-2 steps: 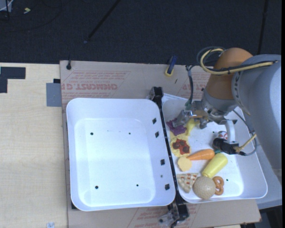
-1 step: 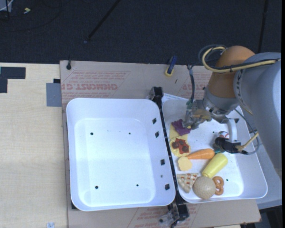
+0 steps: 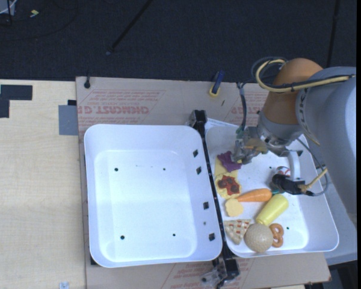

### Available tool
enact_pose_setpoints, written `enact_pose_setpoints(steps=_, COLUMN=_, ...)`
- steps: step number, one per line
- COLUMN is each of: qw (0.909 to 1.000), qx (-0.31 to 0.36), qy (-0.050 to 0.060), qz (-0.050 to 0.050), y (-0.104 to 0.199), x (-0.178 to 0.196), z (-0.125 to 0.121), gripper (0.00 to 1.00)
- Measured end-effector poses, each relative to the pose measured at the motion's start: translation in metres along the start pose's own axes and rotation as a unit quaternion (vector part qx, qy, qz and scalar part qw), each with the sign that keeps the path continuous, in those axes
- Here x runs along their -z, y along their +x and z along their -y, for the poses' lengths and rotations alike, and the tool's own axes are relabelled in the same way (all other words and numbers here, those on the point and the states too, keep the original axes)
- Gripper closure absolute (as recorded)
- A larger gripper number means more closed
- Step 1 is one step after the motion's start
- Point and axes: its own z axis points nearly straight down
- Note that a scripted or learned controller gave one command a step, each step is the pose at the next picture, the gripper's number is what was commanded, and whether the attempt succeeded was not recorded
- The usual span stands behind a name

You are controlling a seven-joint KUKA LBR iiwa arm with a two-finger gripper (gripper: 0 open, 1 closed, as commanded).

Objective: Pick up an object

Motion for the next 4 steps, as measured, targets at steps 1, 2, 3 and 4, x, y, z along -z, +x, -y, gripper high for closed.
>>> enact_pose_setpoints(steps=1, qw=1.0000, qx=-0.002, qy=0.001, qz=0.001, y=0.010, x=-0.012, z=0.062, gripper=0.00)
enact_pose_setpoints(steps=2, qw=1.0000, qx=0.001, qy=-0.003, qz=0.001, y=0.028, x=-0.011, z=-0.002, gripper=0.00)
enact_pose_setpoints(steps=3, qw=1.0000, qx=0.000, qy=0.000, qz=0.001, y=-0.033, x=-0.012, z=0.028, gripper=0.00)
enact_pose_setpoints(steps=4, qw=1.0000, qx=0.001, qy=-0.002, qz=0.001, y=0.021, x=-0.011, z=-0.001, gripper=0.00)
